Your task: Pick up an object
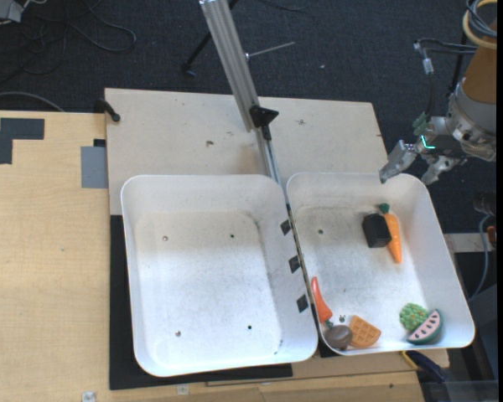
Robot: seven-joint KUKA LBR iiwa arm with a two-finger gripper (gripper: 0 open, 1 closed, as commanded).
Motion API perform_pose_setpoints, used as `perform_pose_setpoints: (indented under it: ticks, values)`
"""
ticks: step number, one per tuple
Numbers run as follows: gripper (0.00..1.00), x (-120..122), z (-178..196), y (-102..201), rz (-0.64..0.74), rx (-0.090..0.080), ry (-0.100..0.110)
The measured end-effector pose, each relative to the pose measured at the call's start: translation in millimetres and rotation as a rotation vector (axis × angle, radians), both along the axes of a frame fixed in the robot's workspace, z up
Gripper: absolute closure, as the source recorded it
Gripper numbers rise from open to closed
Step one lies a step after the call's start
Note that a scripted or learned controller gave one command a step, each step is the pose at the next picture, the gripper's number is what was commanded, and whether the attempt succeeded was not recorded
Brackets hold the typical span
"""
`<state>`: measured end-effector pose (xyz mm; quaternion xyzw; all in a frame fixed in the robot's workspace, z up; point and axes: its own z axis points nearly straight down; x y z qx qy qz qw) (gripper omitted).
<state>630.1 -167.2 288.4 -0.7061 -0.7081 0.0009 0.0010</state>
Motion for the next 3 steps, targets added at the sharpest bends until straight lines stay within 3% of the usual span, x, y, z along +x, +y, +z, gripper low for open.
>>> perform_pose_setpoints:
  ticks: [3]
  values:
    - [0.00, -6, -173, -12, -0.004, 0.002, 0.006]
